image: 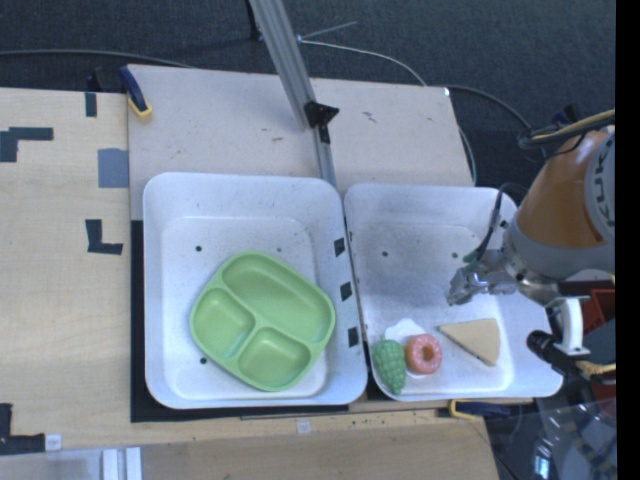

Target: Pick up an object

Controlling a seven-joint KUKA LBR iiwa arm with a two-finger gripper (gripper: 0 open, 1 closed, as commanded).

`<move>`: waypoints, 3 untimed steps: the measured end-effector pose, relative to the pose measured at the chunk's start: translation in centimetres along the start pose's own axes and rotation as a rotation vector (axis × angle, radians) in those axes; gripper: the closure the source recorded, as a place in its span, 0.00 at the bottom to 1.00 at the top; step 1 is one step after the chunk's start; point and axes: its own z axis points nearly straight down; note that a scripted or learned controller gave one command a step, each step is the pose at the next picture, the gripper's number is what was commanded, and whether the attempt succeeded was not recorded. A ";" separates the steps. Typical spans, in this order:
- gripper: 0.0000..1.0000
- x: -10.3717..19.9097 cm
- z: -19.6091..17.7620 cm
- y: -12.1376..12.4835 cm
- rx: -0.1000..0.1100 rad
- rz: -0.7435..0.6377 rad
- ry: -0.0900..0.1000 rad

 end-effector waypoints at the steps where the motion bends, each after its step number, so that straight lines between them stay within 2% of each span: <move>1: 1.00 0.2 -4.2 0.2 0.000 0.001 0.000; 2: 1.00 0.2 -7.3 0.3 0.001 0.001 0.000; 3: 1.00 5.1 -7.2 2.4 0.004 -0.004 0.002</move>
